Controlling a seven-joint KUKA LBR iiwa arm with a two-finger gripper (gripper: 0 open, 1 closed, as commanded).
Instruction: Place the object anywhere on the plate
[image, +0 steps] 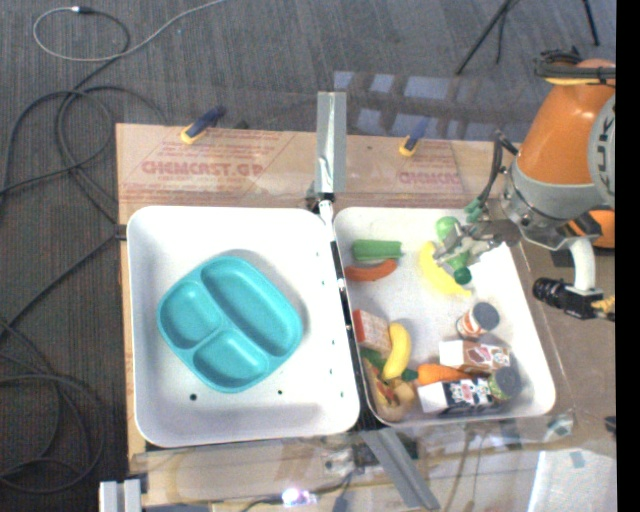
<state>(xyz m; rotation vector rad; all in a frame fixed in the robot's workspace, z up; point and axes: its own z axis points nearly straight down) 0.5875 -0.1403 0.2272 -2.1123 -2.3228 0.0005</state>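
Two shallow white bins side by side on the surface (140, 180). Left bin (150, 400): teal divided plate (231, 322), three compartments, near the middle. Right bin (525, 300): green toy vegetable (377, 248) touching an orange-red one (371, 270) at the upper left; banana (399, 349) lower centre; carrot (440, 374), small can (479, 319) and little boxes (478, 355) crowded along the lower edge. Gripper (462, 238) low over the right bin's upper right corner, just above a yellow toy (440, 274), with a green piece (447, 226) close against it. Finger spread: cannot tell. Grey arm with orange band (565, 140) entering from the right.
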